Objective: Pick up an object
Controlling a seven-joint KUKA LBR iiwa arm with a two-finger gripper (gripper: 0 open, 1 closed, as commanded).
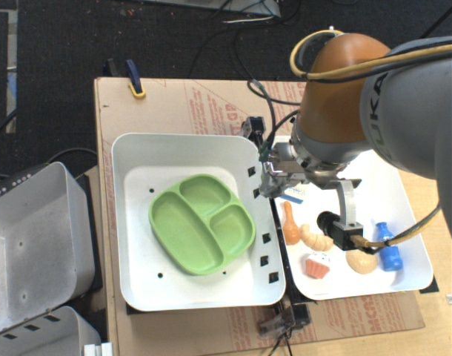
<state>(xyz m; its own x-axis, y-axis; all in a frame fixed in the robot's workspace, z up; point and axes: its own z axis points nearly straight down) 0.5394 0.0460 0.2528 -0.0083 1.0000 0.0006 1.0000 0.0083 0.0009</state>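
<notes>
The likeliest things to pick are the small toys in the right bin point(359, 291). An orange carrot point(291, 227) lies along its left wall. A pale pastry point(315, 237) touches the carrot, and a cupcake point(317, 266) sits just below them. A tan lump point(361, 262) and a blue bottle point(389, 249) lie close together to the right.

The claw point(273, 178) hangs at the upper left of that bin, right by the wall it shares with the left bin point(130, 199). I cannot tell whether it is released or clenched, and nothing shows as grasped. A small blue-and-white scrap point(291, 194) lies just beside it, too hidden to name.

The main risk, as I judge it, is the wall. A descent from here could strike the rim or pinch against it and miss a toy. The carrot and pastry touch, so a grab at one may nudge the other or catch both loosely. The rounded toys could also slip out. The arm point(344, 102) covers much of the bin, so a miss would be hard to spot.

The green plate point(202, 222) in the left bin is wide and flat, a poor fit for a pinch. Both bins rest on the brown table point(174, 99).
</notes>
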